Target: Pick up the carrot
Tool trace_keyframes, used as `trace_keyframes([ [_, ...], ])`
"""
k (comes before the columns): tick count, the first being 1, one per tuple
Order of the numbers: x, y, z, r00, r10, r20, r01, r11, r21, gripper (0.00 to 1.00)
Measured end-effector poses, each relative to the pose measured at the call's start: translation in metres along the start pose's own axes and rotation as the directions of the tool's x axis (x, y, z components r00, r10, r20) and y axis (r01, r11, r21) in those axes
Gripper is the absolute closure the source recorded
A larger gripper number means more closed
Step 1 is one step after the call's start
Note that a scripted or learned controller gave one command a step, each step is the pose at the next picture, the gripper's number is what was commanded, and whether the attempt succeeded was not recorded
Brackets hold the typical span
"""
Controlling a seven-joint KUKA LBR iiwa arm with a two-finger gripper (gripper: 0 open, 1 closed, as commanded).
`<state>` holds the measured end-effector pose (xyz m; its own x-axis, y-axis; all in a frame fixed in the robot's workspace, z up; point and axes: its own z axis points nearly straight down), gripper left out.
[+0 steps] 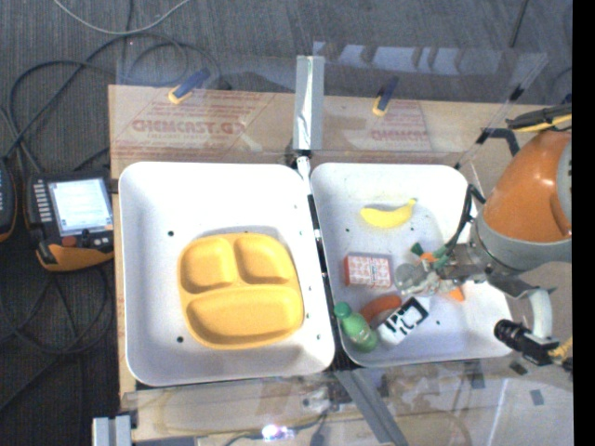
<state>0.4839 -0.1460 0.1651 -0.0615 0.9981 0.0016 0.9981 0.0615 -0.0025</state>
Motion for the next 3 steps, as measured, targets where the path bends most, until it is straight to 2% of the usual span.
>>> trace_keyframes([
  [1, 0.042, 0.057, -0.03, 0.981, 0.194, 0.002, -0.194, 0.981, 0.001, 1.0],
  [2, -0.008, 0.004, -0.024, 0.979, 0.203, 0.003, -0.203, 0.979, 0.002, 1.0],
  [3, -0.059, -0.005, -0.007, 0.998, 0.071, 0.002, -0.071, 0.998, 0.001, 1.0],
])
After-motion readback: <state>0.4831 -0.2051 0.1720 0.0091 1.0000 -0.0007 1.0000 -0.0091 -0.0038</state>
